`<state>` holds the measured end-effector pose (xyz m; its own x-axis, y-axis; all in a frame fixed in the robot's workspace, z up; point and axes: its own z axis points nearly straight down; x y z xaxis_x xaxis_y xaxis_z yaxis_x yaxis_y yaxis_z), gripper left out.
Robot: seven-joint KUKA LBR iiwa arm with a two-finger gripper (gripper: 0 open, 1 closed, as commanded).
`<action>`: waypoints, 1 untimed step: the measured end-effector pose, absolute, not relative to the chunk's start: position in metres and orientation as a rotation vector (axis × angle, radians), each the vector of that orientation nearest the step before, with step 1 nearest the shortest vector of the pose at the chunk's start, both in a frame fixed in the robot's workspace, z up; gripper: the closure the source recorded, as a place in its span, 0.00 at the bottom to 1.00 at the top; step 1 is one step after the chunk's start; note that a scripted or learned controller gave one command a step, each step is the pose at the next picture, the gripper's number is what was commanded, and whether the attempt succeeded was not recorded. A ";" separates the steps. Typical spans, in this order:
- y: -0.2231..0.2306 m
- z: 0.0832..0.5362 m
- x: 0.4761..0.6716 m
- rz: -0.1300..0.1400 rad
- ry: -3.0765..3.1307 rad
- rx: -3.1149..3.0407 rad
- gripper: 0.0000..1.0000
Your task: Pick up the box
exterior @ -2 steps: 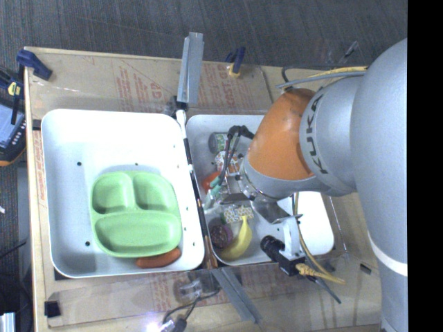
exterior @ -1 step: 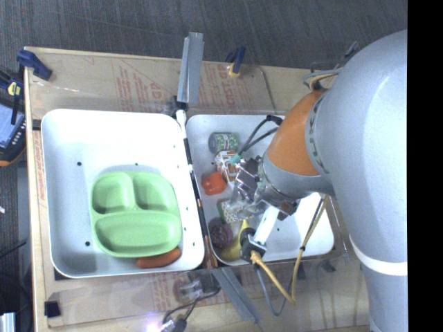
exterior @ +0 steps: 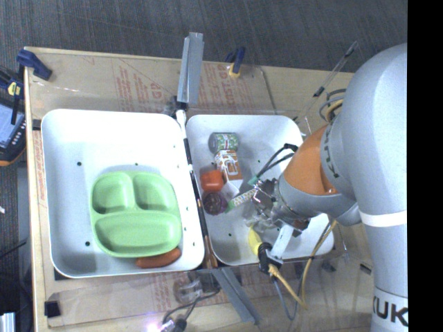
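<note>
While your gripper (exterior: 257, 198) hides its finger state, one box (exterior: 228, 164) lies apart toward the right bin's (exterior: 277, 124) left edge.

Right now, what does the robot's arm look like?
The arm is big, round and light grey, with an orange band above the wrist. Black cables loop beside it, and a yellow cable dangles lower down. Near the base, dark letters read "KUK". The pincer end is metal and black.
</note>
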<state>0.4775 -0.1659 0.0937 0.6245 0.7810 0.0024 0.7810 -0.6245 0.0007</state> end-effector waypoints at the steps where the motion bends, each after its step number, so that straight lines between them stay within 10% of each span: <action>1: -0.191 0.191 0.477 0.001 -1.259 -2.874 1.00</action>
